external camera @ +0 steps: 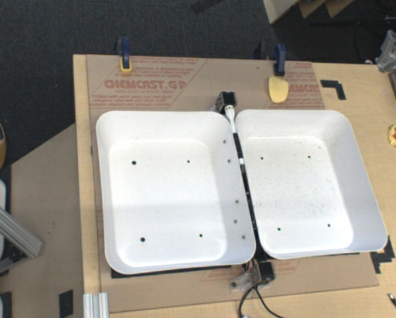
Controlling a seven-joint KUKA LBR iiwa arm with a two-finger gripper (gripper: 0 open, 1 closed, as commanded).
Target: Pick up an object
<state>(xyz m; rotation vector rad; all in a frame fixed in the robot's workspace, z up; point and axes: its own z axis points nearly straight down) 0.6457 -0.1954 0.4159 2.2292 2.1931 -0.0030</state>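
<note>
Sitting side by side, two white bins (174, 128).

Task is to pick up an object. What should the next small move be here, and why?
Probably a reach in from the right toward the small pale yellow rounded object lying on the brown cardboard sheet, just behind the right shallow white bin and below a blue clamp. It looks like the one loose item; that bin's floor shows just dark specks.
</note>
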